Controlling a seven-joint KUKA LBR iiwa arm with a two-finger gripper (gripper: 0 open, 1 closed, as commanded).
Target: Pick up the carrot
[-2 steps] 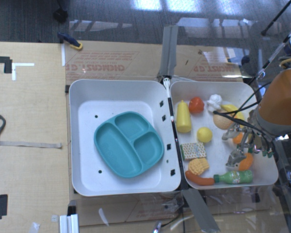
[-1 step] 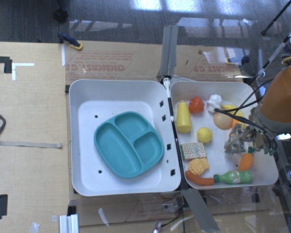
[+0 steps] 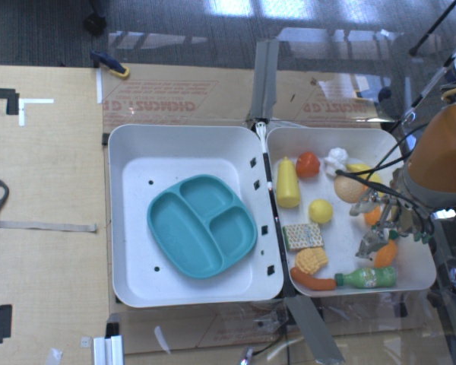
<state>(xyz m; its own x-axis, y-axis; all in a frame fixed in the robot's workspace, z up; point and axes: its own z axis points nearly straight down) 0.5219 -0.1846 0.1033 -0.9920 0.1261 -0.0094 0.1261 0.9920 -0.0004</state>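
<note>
We've got two white bins; the left bin [image 3: 121,226] has a teal divided plate [image 3: 201,225]; the right bin [image 3: 419,280] is packed with toy food. The arm [image 3: 441,154] comes in from the right; its gripper [image 3: 376,238] sits low over the near right corner; can't tell if it's open or closed. The carrot [image 3: 313,281] lies at the near edge, touching the green bottle [image 3: 368,278]; a yellow corn cob [image 3: 310,260] sits just behind it.

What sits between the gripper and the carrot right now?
Nothing visible. The gripper hangs low in the right bin, right beside the carrot, with no item between them. The green bottle lies just in front of the carrot, close enough to be nudged.
</note>
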